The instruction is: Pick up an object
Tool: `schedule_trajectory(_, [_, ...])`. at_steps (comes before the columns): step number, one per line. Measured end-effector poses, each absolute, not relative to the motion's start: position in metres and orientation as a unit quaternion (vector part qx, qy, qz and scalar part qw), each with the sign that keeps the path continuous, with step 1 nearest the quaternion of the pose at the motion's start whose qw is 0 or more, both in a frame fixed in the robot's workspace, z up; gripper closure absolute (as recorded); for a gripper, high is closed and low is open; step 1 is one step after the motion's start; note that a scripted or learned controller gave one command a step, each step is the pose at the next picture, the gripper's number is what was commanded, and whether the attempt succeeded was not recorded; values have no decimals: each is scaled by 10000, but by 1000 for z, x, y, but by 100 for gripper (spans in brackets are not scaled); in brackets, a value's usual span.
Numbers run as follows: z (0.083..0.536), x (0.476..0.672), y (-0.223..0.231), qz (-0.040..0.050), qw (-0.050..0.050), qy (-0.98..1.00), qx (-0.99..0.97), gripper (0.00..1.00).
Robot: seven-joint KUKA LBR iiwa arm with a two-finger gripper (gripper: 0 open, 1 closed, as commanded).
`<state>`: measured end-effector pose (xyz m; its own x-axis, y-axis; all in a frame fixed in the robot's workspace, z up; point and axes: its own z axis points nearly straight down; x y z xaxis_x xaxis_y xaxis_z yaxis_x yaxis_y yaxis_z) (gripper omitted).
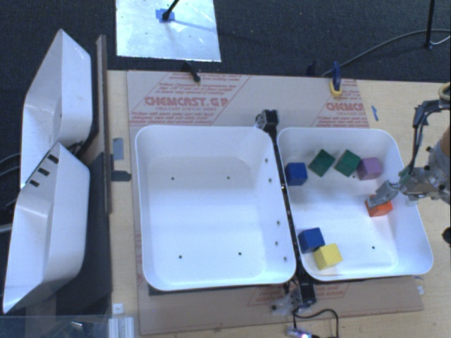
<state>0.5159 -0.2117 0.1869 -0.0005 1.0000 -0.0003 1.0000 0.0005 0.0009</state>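
Nearest us, the yellow block (327, 256) sits low in the right bin (416, 259); our pincer (386, 193) touches the orange block (379, 207), its state unclear.

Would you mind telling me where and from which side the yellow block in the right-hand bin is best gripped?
I would take the yellow block from above, closing on its two free sides, toward the bin's near wall and toward the open floor. It lies flat, slightly turned. The blue block sits against its far-left corner, so fingers there could jam. The right bin has room around the rest.
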Motion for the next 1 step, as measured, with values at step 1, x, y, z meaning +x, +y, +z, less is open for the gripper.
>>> schedule_trajectory(1, [82,496,-214,-18,-36,7067,7075,0])
